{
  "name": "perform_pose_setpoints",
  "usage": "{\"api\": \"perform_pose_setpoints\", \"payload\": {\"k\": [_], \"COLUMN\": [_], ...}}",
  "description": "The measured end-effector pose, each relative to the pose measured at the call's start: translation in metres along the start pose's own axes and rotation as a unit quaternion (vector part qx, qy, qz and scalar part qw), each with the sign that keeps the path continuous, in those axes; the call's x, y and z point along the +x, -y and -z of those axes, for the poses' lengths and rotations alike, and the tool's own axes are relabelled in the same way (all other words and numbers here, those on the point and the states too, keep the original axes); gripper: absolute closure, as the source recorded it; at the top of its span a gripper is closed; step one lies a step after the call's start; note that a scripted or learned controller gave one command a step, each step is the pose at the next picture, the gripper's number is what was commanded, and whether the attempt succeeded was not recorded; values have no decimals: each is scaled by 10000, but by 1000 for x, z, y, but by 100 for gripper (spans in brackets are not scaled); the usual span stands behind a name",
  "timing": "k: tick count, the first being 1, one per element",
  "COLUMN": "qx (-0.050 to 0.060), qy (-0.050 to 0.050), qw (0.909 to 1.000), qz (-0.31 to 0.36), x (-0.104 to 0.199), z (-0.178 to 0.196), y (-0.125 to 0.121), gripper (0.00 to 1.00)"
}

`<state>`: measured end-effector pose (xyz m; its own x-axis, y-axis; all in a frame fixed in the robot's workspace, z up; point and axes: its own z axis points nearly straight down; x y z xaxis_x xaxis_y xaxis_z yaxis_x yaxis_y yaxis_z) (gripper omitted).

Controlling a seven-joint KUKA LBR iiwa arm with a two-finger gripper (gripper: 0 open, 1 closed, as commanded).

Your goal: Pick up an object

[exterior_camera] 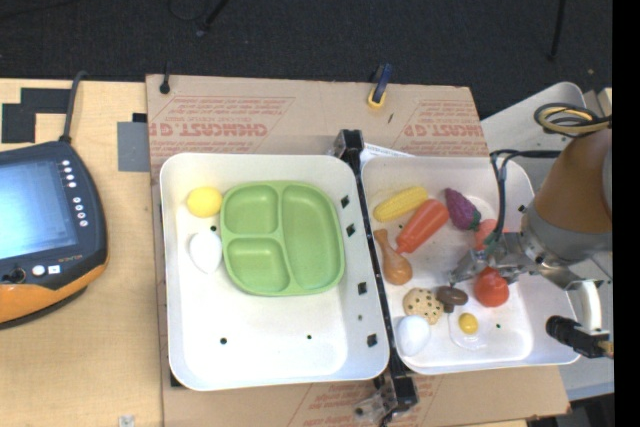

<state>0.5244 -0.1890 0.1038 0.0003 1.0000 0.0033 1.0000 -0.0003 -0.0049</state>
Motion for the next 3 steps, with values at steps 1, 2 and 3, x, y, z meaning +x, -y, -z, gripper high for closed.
{"api": "perform_pose_setpoints", "payload": {"k": [1, 2, 3], "qx": [-8, -16, -28], "qy": [9, 10, 17], "qw": [10000, 10000, 10000], "qz": [2, -22, -37], "x": [1, -1, -6], "z": [-17, -5, 55], "y": [0, -1, 6], "gripper": [0, 100, 100]}}
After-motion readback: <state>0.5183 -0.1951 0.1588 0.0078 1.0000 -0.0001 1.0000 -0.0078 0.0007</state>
